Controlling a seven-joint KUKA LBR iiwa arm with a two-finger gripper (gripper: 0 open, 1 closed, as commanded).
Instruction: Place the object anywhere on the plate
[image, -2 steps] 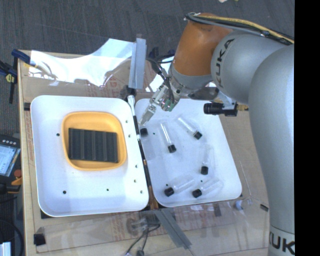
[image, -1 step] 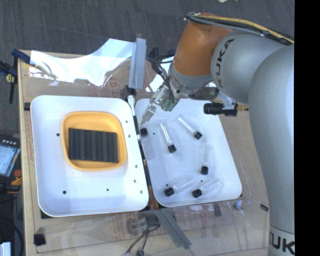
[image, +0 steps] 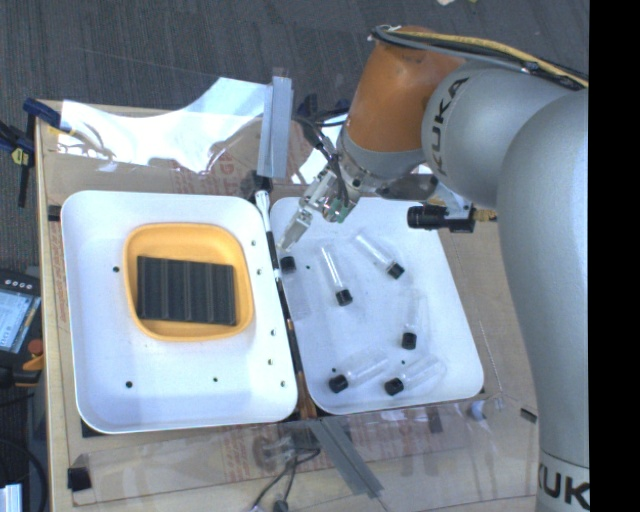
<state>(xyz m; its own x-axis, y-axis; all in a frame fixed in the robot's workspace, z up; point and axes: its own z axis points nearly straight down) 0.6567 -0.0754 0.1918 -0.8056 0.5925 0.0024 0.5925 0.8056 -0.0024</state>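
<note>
Gripper (image: 296, 232) is what you find at the upper left corner of the right bin (image: 450, 300), hanging from the grey arm (image: 500, 130) below its orange band (image: 395, 95). Whether it is apart or together you cannot tell from this angle. Its tip points down toward a clear tube (image: 287, 262) with a black cap lying tight against the bin's left wall, and nothing shows gripped in it.

Moving outward, you see more capped tubes scattered across the same bin: one (image: 335, 278) near the middle, another (image: 380, 255) to its right, one (image: 410, 320) along the right side, and two (image: 355, 372) (image: 410, 378) near the front edge. All lie flat on the white floor.

Across the divider, the left bin (image: 90, 350) holds the yellow plate (image: 188, 280) with a dark ribbed insert (image: 188, 290) in its middle. No tube lies on it. Crumpled clear plastic (image: 170, 135) sits behind the left bin.
</note>
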